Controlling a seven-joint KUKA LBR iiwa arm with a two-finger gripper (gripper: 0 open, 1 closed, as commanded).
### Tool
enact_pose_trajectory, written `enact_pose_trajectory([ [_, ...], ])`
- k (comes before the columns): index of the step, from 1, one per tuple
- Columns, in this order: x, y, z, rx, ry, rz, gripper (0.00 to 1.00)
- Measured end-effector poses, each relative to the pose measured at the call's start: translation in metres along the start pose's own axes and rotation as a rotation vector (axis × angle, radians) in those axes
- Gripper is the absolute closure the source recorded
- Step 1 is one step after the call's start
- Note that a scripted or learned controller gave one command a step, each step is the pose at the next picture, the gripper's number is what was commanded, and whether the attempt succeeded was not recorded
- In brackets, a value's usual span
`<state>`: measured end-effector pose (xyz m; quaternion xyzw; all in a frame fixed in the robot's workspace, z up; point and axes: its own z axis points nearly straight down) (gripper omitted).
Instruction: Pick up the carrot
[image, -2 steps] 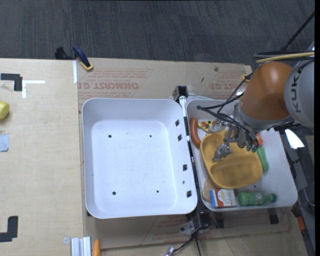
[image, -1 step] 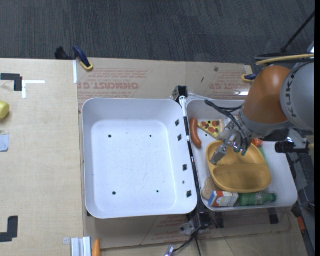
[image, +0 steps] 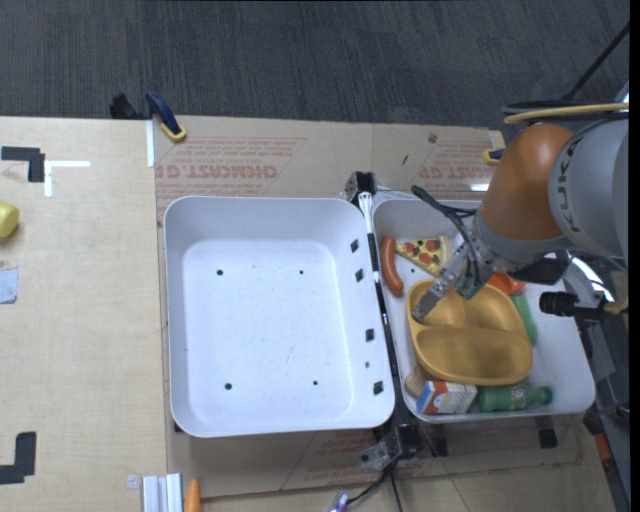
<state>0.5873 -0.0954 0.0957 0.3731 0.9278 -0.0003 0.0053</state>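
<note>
The arm (image: 560, 190) is seen reaching in from the surface's right edge, its orange band hanging over the right bin (image: 570, 395). The end effector (image: 440, 293) is lowered into that bin, near its back left part, just above a yellow heart-shaped bowl (image: 470, 340). Whether its fingers are spread or closed cannot be told, and nothing can be made out between them. The carrot (image: 503, 284) is partly seen as an orange piece at the bowl's far rim, just beside the wrist and largely hidden by it. A pizza slice (image: 424, 251) is lying toward the bin's back left corner, and a red sausage (image: 391, 266) is laid along the left wall. At the bin's front edge a small carton (image: 447, 398) and a green bottle (image: 512, 398) are lined up side by side. The left bin (image: 190, 330) is set against the right one.
</note>
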Motion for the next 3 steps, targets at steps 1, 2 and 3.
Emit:
enact_pose_trajectory([
  [1,-0.002,0.000,-0.010,0.001,-0.006,-0.003,1.00],
  [2,-0.001,0.001,-0.010,-0.001,-0.004,-0.003,0.00],
  [3,-0.026,0.020,-0.004,-0.006,-0.002,0.217,0.00],
])
